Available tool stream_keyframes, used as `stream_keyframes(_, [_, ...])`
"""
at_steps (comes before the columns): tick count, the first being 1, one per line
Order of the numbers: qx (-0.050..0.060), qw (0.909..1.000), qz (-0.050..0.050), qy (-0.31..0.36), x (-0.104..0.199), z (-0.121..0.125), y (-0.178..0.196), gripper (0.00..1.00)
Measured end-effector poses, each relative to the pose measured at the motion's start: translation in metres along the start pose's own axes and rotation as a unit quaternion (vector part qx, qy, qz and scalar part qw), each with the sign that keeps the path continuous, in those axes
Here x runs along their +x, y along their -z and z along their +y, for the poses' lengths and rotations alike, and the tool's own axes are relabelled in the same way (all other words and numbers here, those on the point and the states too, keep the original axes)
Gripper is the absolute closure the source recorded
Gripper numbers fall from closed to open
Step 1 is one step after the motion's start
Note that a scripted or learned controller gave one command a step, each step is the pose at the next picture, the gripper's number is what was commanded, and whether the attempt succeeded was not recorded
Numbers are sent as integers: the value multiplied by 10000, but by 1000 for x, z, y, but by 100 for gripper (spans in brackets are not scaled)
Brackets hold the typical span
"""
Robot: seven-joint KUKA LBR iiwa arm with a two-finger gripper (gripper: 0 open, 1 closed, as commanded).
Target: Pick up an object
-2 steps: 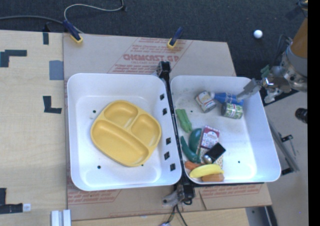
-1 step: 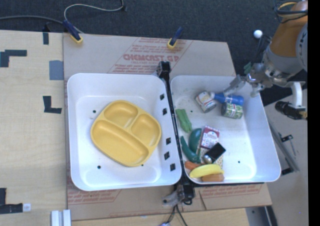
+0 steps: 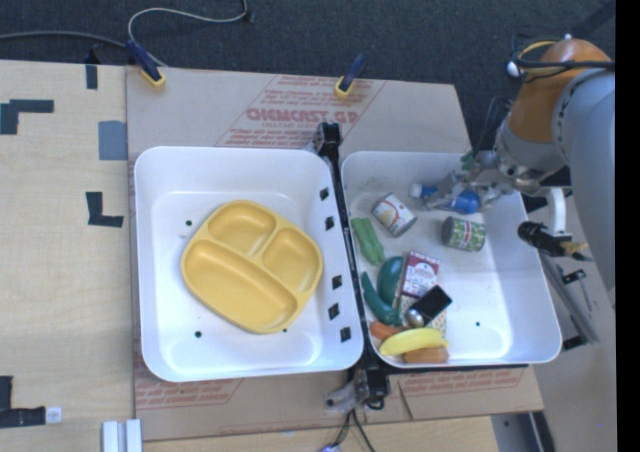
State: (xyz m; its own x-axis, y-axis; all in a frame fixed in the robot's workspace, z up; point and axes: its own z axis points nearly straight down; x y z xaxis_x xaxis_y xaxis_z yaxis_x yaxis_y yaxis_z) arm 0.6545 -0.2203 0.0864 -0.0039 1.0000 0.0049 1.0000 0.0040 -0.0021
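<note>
One yellow divided plastic plate lies in the left white bin. The right white bin holds two small cans, one white, one green, plus one yellow banana. The metal two-finger gripper hovers there, its grip unclear.

You see a yellow divided plate lying in the left bin. Two yellow clamps grip the cardboard at the far edge.

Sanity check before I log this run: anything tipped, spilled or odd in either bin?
Two small cans lie on their sides in the right white bin: a white-labelled can and a green-labelled can. The rest of its small items are heaped against the left wall. No spill. The yellow divided plastic tray sits skewed in the left white bin.
</note>
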Motion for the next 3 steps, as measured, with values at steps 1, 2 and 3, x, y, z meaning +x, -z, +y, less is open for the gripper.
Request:
stream_keyframes(1, [30, 10000, -11, 21, 0, -1, 9, 100])
stream_keyframes(2, [-18, 10000, -25, -7, 99, -52, 155, 100])
stream_keyframes(3, [-7, 10000, -23, -10, 99, -53, 154, 0])
